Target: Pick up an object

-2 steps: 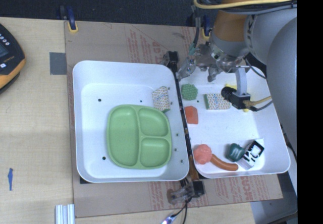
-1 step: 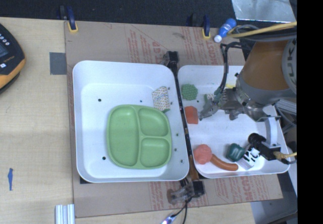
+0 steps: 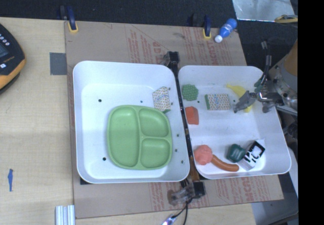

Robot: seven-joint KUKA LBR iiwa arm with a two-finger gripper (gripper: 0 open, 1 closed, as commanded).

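The pincer (image 3: 246,101) hangs low at three o'clock in the right bin (image 3: 271,133), its fingers spread and gripping nothing, tips just beside a yellow object (image 3: 236,90) and near a speckled sponge block (image 3: 217,102) at its nine o'clock.

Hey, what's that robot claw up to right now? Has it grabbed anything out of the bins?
Gripper low in right bin, at yellow piece; nothing seen between its fingers. Patterned block just beside it. Green tray lies in left bin.
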